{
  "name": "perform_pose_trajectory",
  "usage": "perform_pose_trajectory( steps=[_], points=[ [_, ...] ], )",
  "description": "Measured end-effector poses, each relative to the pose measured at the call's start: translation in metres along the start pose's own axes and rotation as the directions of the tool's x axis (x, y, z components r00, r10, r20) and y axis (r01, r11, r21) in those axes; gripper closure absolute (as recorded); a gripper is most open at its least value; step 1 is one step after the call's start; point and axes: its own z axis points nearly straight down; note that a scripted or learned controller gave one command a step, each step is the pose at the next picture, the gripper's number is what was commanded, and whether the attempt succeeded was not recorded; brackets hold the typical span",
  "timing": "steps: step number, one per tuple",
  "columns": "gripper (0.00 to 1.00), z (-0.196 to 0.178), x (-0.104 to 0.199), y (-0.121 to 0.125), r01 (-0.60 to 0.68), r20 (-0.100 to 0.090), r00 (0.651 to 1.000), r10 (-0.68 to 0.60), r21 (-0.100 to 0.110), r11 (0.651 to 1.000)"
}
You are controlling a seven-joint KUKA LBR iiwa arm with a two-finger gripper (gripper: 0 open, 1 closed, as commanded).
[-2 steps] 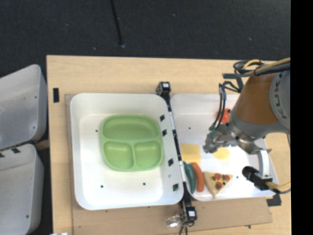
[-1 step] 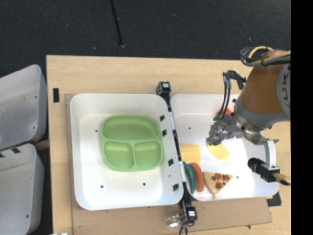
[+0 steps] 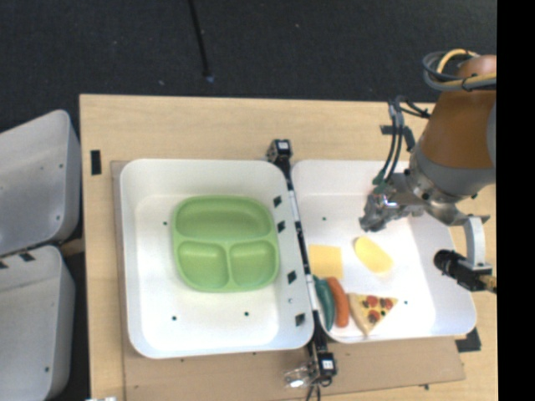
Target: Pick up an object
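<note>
Above yellow piece (image 3: 373, 255), jaws (image 3: 373, 216)

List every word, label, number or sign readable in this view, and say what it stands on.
None: no readable text anywhere.
The green divided plate, yellow cheese slice, pizza slice and both white bins carry no lettering.
The small black fittings on the divider between the bins are too small to show any marking.

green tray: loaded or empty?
Empty. All three compartments of the green tray show bare plastic; the food pieces lie in the right bin.
</note>
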Motion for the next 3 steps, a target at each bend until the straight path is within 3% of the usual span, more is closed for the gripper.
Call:
perform_pose_trajectory(
  steps=[1,3],
  points=[
    [1.00,0.015,0.045,0.018,0.001,0.000,1.000,-0.001,0.005,1.000],
    [1.00,0.006,0.153,0.069,0.004,-0.002,1.000,-0.004,0.003,1.000]
  ],
)
